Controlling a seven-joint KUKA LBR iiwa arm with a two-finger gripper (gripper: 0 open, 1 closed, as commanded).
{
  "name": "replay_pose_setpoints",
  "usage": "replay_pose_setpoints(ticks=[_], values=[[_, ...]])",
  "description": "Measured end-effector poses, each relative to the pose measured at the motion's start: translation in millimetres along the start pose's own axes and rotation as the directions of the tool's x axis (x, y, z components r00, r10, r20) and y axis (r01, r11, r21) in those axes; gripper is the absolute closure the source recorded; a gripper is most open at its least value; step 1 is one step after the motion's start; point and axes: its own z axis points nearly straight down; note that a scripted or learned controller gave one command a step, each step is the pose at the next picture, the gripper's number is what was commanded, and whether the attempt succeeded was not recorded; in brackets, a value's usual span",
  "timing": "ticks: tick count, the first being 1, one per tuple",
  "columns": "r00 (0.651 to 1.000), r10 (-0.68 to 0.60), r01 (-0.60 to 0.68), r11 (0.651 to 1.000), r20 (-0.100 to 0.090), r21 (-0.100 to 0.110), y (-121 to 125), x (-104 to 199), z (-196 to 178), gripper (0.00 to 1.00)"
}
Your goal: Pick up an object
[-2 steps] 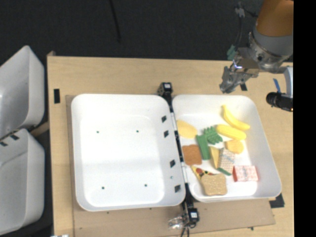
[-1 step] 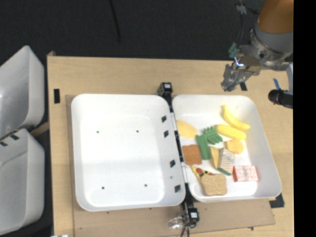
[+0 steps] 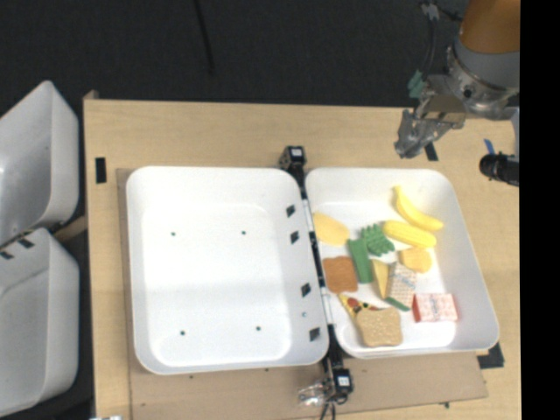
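On the pale wooden tabletop [image 3: 105,234], the shallow white left bin [image 3: 149,261] adjoins the shallow white right bin [image 3: 464,269], which holds a curved yellow plastic banana [image 3: 413,208]. Above that bin's far rim hangs the grey metal pincer [image 3: 413,143], grasping nothing; its spread I cannot tell.

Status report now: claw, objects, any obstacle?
Claw above bench, beyond right bin. Bananas and other toy food lie untouched. Path looks clear.
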Motion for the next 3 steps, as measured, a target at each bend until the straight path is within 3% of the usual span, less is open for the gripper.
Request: replay_pose_setpoints(ticks=[3], values=[[1.0,-0.013,0.013,1.0,0.011,0.003,5.3,-3.8,-23.8,1.0]])
